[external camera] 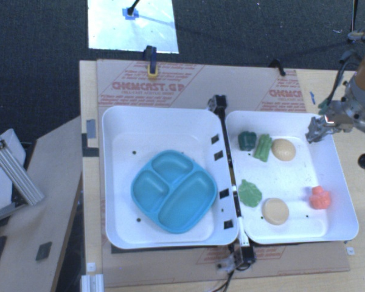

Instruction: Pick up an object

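Hovering over the far right edge of the right bin, the gripper holds nothing; how wide its jaws stand I cannot tell. Inside that bin lie two beige eggs, three green vegetables and a pink toy. A blue plate sits in the left bin.

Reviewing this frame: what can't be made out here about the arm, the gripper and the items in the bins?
- Gripper: small and blurred over the right bin's far corner; nothing visibly held.
- Arm: cut off by the right edge, so its pose is unknown.
- Dark green item and light green item: too small to identify or to tell if touching.
- Pink item: blurred, shape unclear.
- Blue tray: compartment depth unreadable.
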Robot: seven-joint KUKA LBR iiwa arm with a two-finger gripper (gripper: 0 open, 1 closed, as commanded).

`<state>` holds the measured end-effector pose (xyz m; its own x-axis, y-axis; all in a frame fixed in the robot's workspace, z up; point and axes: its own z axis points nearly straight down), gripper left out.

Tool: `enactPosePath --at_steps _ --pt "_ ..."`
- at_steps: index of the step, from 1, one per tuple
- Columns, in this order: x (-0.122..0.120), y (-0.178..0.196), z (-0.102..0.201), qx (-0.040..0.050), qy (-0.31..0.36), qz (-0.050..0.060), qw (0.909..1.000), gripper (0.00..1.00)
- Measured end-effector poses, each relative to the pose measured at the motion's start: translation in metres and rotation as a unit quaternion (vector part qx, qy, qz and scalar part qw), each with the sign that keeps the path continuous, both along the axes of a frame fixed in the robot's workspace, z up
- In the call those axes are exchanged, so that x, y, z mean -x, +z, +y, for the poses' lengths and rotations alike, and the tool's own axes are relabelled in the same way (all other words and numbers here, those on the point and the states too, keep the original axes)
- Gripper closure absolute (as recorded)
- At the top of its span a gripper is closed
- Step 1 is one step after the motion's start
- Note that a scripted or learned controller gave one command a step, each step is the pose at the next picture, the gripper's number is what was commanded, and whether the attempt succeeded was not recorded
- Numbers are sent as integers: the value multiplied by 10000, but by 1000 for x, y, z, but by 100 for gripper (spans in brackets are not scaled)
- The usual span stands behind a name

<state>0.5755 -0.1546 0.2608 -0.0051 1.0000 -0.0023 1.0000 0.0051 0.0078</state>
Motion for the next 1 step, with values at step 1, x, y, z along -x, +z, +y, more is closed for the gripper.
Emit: enactPosePath --at_steps 1 --pt "-5 -15 56 -19 23 28 10000 100"
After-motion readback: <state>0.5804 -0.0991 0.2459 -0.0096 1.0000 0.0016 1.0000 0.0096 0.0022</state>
